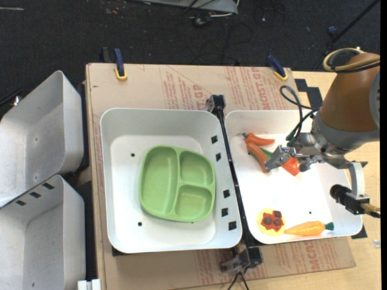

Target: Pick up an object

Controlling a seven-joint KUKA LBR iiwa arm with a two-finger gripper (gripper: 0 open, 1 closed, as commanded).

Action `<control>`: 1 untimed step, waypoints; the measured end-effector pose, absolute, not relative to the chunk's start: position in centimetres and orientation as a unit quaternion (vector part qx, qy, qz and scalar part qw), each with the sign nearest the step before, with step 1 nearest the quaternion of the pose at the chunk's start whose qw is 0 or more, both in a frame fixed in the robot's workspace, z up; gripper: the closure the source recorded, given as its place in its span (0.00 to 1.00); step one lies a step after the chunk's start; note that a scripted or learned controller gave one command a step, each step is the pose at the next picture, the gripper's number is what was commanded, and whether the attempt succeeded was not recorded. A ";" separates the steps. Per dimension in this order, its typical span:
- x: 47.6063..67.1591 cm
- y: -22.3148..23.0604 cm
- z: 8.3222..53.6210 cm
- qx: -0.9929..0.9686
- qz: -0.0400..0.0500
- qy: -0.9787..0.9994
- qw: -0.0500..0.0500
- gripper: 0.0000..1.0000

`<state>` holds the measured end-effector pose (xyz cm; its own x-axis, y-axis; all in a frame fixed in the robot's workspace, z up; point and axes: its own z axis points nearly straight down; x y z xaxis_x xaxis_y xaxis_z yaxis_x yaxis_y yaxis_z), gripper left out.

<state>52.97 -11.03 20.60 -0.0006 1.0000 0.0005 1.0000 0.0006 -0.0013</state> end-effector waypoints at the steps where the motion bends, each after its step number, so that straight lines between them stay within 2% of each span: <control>1: 53.2 -10.8 14.2 -0.708 0.002 -0.707 0.002 0.00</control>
<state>53.18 -10.79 14.23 0.0012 1.0000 0.0012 1.0000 -0.0012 -0.0057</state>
